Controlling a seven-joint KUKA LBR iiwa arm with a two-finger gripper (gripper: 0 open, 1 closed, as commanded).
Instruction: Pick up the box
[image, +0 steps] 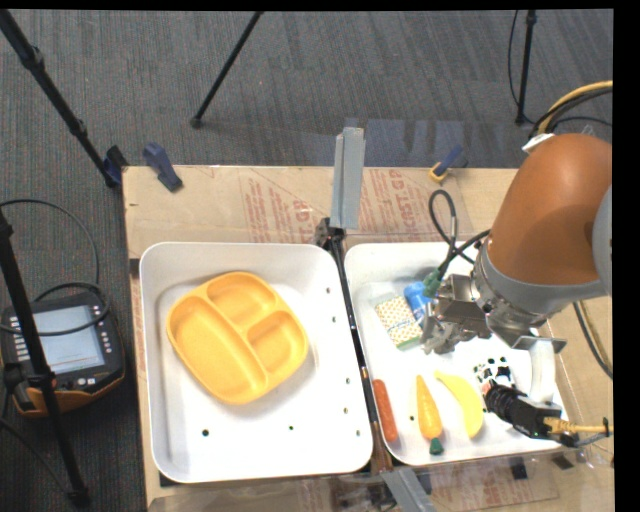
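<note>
My gripper (437, 338) hangs just right of the checkered box (398, 321); finger state I cannot tell. I should centre over it before descending.

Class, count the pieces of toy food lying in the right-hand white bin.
3: a red-orange sausage by the bin's left wall, an orange carrot beside it, and a yellow banana right of that. The arm may hide more.
</note>
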